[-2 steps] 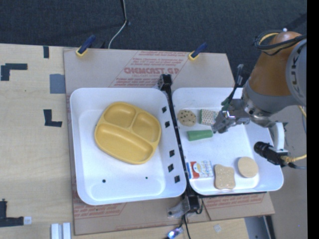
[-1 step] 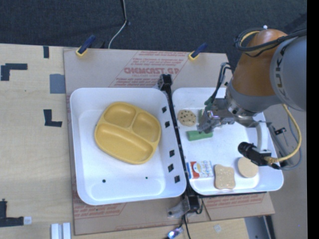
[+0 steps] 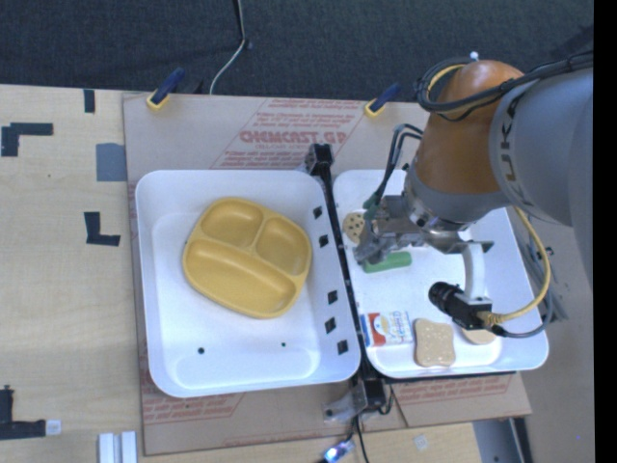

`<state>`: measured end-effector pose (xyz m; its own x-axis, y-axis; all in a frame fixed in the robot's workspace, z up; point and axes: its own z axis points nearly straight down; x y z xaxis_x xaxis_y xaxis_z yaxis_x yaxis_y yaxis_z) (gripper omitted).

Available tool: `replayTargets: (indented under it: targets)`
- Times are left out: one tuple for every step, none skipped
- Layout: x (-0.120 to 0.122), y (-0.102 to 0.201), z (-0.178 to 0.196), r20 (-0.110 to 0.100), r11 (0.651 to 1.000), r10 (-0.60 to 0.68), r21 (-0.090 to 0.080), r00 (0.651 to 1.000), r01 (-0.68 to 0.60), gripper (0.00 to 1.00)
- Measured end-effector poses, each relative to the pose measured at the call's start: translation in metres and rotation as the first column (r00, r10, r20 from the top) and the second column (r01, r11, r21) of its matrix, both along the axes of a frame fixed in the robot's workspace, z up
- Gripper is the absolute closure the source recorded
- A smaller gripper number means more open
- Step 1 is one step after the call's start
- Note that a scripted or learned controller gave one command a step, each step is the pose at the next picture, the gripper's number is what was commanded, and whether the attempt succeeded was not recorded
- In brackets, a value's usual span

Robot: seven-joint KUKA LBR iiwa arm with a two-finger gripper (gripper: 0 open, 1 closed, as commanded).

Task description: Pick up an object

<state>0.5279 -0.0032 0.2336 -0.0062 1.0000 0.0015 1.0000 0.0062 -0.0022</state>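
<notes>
The end effector (image 3: 378,246) hangs low over the right bin (image 3: 521,355), near its left wall, directly above a flat green piece (image 3: 388,260) — whether its fingers are open or closed cannot be told, and nothing is visibly held between them. Just to its upper left lies a small dotted die (image 3: 355,224); below it, at the bin's near edge, sit a small red-and-white carton (image 3: 388,328) and a slice of toast (image 3: 434,342) side by side. Further left, across the divider, the left bin (image 3: 164,355) holds a yellow sectioned plate (image 3: 248,255) — all on the tabletop (image 3: 58,307).
</notes>
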Motion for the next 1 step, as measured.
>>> replayTargets:
  targets:
    - [0.0052,0.056,0.0042,0.001,1.0,0.002,0.0,1.0,-0.002,1.0]
